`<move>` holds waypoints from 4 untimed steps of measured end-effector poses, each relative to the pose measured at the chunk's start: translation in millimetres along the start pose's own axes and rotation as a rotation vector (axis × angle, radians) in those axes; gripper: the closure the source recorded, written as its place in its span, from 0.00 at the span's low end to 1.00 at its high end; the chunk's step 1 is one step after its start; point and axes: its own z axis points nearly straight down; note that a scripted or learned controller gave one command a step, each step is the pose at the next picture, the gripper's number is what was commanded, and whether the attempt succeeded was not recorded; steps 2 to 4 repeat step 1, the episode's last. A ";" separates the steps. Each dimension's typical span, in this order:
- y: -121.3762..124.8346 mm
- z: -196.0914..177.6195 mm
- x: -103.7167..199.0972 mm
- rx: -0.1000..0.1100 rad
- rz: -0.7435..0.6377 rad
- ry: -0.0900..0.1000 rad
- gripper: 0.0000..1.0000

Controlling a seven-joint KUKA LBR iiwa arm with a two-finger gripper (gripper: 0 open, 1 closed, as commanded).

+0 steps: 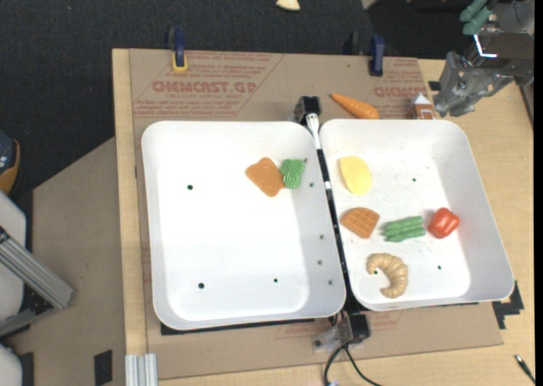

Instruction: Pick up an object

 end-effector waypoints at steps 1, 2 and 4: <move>1.5 139.6 194.0 0.025 -0.026 0.000 1.00; 1.5 139.6 194.0 0.025 -0.026 0.000 1.00; 1.5 139.6 194.0 0.025 -0.026 0.000 1.00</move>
